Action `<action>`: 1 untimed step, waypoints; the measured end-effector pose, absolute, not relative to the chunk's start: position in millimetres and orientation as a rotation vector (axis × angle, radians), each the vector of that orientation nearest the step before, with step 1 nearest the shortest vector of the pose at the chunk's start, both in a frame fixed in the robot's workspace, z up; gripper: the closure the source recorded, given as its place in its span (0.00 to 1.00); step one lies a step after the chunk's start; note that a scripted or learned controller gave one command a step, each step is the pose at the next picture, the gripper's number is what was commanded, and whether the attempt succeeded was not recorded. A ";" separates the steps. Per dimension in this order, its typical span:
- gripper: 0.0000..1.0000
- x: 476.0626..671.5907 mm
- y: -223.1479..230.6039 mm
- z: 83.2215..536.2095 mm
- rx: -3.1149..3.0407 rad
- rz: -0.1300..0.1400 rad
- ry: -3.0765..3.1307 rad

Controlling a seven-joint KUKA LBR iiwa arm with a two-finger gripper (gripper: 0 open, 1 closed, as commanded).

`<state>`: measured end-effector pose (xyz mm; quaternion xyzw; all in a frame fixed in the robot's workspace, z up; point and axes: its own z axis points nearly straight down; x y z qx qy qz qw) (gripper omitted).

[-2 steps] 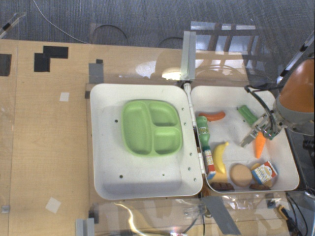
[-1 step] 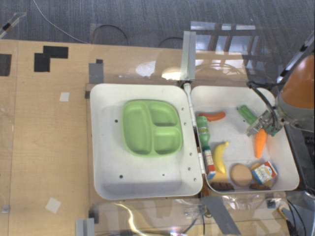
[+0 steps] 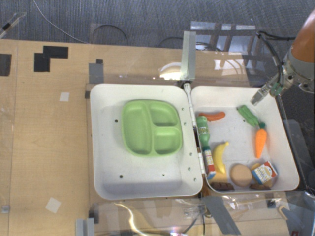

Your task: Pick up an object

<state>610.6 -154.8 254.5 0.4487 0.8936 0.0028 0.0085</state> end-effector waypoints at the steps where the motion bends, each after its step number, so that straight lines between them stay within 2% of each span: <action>1: 0.00 608.7 -156.2 250.5 1.408 0.004 2.798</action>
